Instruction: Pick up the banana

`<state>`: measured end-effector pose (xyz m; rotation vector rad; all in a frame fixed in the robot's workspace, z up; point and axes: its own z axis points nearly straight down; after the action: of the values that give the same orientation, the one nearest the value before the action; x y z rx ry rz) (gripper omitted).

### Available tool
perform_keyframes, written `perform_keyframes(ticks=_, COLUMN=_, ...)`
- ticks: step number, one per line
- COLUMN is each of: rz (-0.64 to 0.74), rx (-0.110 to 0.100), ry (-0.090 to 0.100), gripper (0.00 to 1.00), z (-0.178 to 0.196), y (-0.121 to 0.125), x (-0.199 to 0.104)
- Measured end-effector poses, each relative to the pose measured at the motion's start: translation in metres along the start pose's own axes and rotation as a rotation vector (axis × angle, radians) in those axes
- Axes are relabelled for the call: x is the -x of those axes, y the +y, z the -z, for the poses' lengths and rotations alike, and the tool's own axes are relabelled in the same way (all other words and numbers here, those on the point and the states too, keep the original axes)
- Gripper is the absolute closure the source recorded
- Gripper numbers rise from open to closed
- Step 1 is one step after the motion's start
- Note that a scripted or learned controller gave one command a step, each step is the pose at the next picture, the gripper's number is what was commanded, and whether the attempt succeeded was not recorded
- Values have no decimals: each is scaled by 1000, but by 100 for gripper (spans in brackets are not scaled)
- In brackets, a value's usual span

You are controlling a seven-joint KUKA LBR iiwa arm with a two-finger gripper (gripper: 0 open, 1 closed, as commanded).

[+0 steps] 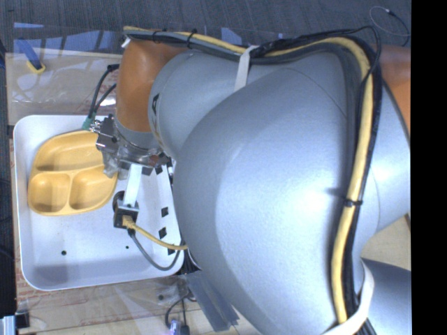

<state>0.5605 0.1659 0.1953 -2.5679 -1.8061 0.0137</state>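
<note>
My gripper hangs low over the left white bin, at the right edge of a yellow divided plate. The orange wrist band rises just behind it. The gripper's tip is small and dark against the plate, and how it stands cannot be made out. The plate has three compartments and lies in the bin's back left part. My own grey arm hides the right side of this bin and everything further right.
The bin's front floor is bare white with two small dark dots. Blue tape strips lie on the bench behind the bin. A yellow cable runs along the arm.
</note>
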Motion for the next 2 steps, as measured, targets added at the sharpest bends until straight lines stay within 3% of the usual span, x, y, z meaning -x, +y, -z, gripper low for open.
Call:
perform_keyframes(ticks=1, rz=-113, rx=8, ry=-14, gripper=100, z=33, y=47, x=-57)
perform_keyframes(ticks=2, rz=-350, rx=6, ry=-20, gripper=100, z=25, y=73, x=-63)
